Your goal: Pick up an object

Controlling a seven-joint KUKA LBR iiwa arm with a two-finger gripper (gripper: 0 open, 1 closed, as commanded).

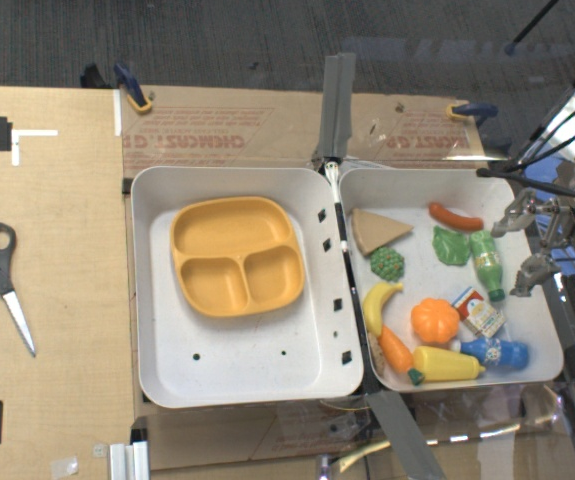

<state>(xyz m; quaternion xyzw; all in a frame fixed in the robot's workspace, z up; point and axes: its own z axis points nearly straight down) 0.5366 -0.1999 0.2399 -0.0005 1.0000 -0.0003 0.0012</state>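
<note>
Right bin [542, 343], contents: we count a sausage [455, 216], green leaf [451, 247], green bottle [488, 264], wedge of bread [378, 231], knobbly green ball [387, 263], banana [375, 305], orange pumpkin [434, 321], carrot [396, 349], corn cob [447, 365], small carton [479, 314] and blue bottle [497, 352]. All loose, several touching, heaped toward the near side; any of them would serve as the pick.

Gripper [523, 248]: at the bin's right rim, fingers spread wide, nothing between them. We judge the green bottle, just beside it, the likeliest target.

Left bin [147, 298]: one yellow tray [237, 254], three compartments, lying flat.

Bench, far left: scissors [5, 278], well apart from both bins.
</note>
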